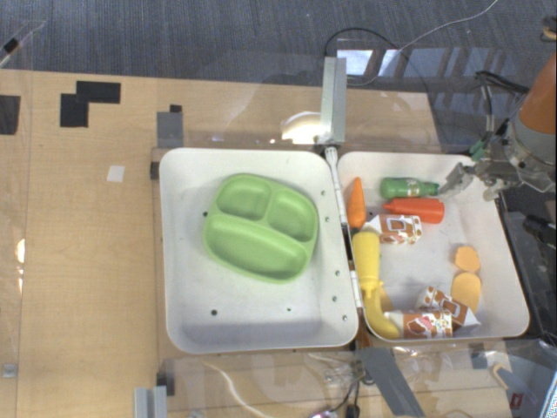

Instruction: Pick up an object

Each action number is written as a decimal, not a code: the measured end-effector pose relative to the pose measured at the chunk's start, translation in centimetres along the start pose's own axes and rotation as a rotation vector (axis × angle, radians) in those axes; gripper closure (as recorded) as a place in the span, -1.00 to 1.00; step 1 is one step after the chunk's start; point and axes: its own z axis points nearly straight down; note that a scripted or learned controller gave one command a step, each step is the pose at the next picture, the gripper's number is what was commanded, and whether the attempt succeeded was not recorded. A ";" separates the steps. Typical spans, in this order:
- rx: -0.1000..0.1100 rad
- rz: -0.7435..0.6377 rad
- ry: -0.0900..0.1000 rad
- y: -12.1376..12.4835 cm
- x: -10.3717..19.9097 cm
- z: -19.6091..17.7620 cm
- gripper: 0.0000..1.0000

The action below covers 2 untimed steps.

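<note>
two white bins are seen side by side. the left bin (183, 312) carries a green divided plate (261, 226) at its centre. the right bin (513, 312) carries a yellow banana (372, 286) at nine o'clock and a green bottle (407, 186) at twelve. the gripper (470, 179) is seen at two o'clock, fingers apart, nothing between them.

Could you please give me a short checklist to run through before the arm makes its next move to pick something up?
1. Claw placed over the right bin: ok, near its far right corner.
2. Claw carrying nothing: cannot tell.
3. Nearest targets reachable: ok, green bottle and red-orange piece lie just left of the claw.
4. Those targets separated: not ok, they lie close together.
5. Left bin ready for a drop: ok, green divided plate sits inside.
</note>
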 end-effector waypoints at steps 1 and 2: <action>0.000 0.009 0.000 4.1 2.9 9.0 -1.00; -0.008 0.031 -0.002 1.1 1.7 11.0 -1.00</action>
